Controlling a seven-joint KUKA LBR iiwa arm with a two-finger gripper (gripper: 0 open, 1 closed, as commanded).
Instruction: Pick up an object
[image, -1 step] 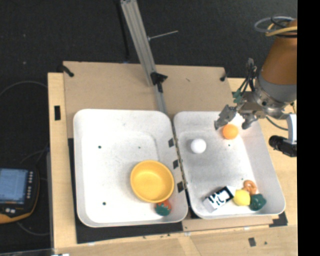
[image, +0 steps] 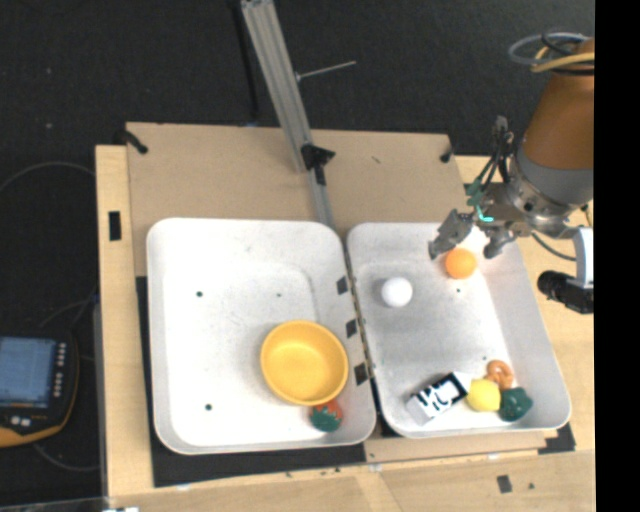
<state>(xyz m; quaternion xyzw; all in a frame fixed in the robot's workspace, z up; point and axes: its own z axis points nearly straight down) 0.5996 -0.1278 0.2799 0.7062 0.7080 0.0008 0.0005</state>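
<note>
The orange ball sits in the far part of the right bin, near that bin's far right corner. It lies directly under the gripper, between the two spread fingers: one finger reaches down on the ball's left, the other on its right. The jaws stand open, and nothing is gripped. Whether the tips touch the ball or hang just above it cannot be told from this slanted view.

A white ball rests nearby in the same bin, toward the divide between the bins. At the near right corner a black-and-white block, a yellow piece, a green piece and a small orange-brown ring cluster together, well apart from the gripper. The left bin holds a yellow bowl, with a small red-and-green toy just beside its near edge. Both bins rest on the bench.

The likely step is closing on the orange ball. The risks, as I judge them: a round, smooth ball can squirt out if the fingers close off its centre or too high on its curve. If the fingers are not low enough, they may pinch only its top and lose it on the lift. The bin's wall is near the right finger and could block it.
</note>
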